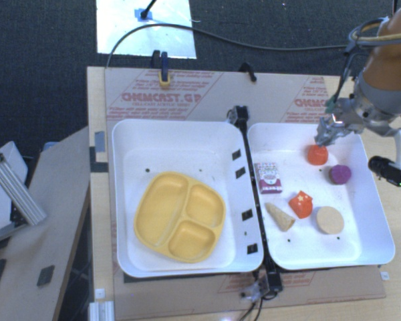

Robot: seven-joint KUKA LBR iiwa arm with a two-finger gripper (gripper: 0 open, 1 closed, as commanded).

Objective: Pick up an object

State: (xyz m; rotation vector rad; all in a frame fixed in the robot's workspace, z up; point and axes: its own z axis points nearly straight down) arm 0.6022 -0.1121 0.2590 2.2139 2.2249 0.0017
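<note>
Wooden desk (67, 199) underneath everything, pale and wide, running off the left edge. On it, two shallow white bins side by side: left bin (130, 139), right bin (367, 199), touching along a dark centre seam. Grey-and-orange arm (387, 52) reaching in from the upper right, bent down over the right bin's far corner. Filling much of the left bin, a yellow compartment tray (180, 216), lying flat, three hollows facing up. Over in the right bin, small stuff scattered well apart from the tray. Tan round disc (330, 220) near the front right, lying flat. Just left of it, a red-orange block (301, 204) with a white mark on top. Beside that, a beige wedge (279, 216), tip pointing up-left. Red-and-white carton (269, 177) close to the centre seam, lying flat. Purple ball (340, 174) near the right wall. Up by the far edge, an orange-red round piece (317, 154), directly beneath the claw (329, 136). Claw low, tips right at the top of that orange-red piece, touching or nearly so. How far open, and whether anything is gripped — cannot tell from this angle.
</note>
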